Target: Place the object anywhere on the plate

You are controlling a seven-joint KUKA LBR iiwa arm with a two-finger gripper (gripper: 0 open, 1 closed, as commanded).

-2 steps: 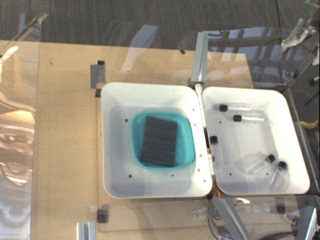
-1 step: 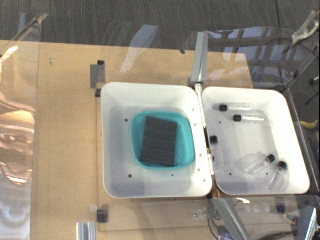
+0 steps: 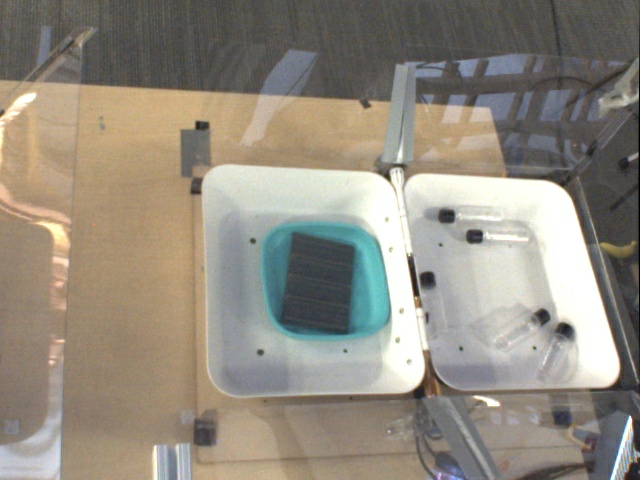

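Glossy white plastic bins point(image 3: 225, 268) — teal plate point(image 3: 372, 268) smooth, ribbed block point(image 3: 318, 282) matt dark; vials point(image 3: 497, 235) clear.

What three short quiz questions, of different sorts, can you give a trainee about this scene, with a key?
1. True or false: the dark ridged block lies on the teal plate.
2. Which bin holds the clear vials with black caps? A) left bin B) right bin
3. Fill in: the teal plate sits in the ___ bin.

Key
1. True.
2. B: about five vials lie there, two near the top, others toward the lower corner.
3. Left.
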